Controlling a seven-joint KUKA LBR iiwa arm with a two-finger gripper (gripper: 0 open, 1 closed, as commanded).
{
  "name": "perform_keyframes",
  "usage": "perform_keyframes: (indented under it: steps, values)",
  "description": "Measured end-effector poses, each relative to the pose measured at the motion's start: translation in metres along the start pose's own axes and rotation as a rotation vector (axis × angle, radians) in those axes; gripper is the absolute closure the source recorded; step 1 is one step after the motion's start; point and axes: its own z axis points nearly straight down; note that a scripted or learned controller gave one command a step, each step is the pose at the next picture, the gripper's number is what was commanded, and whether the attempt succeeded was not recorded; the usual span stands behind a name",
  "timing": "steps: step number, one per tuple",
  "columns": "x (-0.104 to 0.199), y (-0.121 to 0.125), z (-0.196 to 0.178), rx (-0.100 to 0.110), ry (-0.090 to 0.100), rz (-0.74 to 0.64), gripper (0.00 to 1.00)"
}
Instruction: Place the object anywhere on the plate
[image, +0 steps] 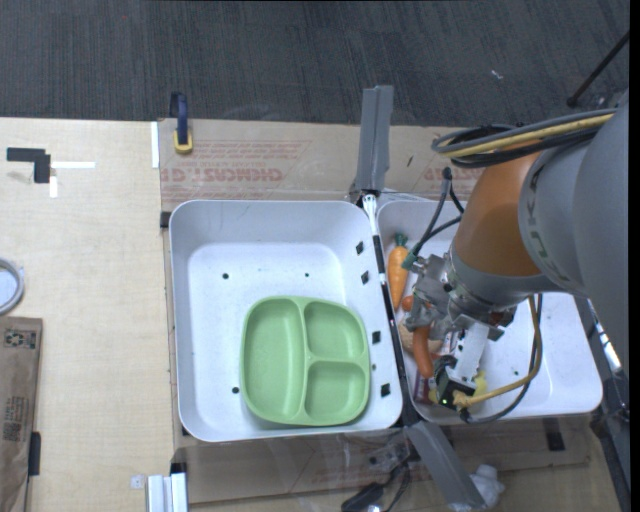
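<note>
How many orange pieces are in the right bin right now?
2. One carrot lies against the right bin's left wall; a redder piece lies just below it in view, partly under the arm, which may hide more.

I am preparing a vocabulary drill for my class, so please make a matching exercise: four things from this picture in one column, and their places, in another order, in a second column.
Things
1. green plate
2. carrot
3. clamp
4. tape roll

Places
A. in the right bin, near its left wall
B. at the view's left edge, outside both bins
C. in the left bin
D. on the cardboard beyond the left bin

Pairs: 1-C, 2-A, 3-D, 4-B
</note>
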Motion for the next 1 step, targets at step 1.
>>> perform_keyframes:
  steps: [1]
  values:
    - [0.0850,-0.0563,-0.0078,-0.003,0.001,-0.185,1.00]
